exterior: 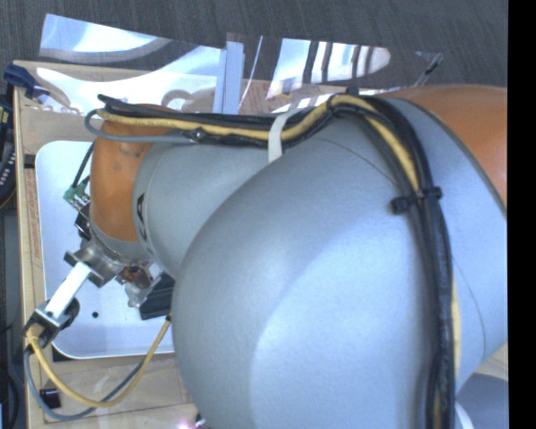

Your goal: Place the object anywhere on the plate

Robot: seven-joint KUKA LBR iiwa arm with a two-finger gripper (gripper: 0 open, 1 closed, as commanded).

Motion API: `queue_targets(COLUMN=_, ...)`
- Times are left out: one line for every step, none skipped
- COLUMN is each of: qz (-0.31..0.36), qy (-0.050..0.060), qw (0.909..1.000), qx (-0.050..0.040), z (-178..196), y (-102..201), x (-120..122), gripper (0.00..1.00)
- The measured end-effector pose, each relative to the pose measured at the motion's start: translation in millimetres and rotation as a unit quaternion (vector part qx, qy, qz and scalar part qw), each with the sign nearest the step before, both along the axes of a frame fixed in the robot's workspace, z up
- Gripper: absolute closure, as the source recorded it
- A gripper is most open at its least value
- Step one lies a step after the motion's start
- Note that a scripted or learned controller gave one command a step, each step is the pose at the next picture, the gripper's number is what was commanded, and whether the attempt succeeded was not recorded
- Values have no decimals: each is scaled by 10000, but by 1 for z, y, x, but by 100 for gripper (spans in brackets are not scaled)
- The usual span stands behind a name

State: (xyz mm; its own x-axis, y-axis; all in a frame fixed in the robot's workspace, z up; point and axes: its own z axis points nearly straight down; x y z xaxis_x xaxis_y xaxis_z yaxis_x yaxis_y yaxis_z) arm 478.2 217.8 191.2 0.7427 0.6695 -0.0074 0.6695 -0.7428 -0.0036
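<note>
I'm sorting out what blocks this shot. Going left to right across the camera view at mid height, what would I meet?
Wooden bench edge → white bin → orange band above the wrist → grey arm, with its black and yellow cable bundle far right.

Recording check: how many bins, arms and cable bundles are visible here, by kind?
Shallow white bin: 1
Grey robot arm with orange band: 1
Black-and-yellow cable bundle along the arm: 1
Total: 3
</note>
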Motion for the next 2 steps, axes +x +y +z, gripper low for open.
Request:
queue_targets(qz=84, qy=-12, qw=10000, qx=-2, z=-32, y=0, x=32, gripper=0)
queue_targets(qz=265, qy=-27, qw=9996, qx=8, z=-19, y=-59, x=50, gripper=0)
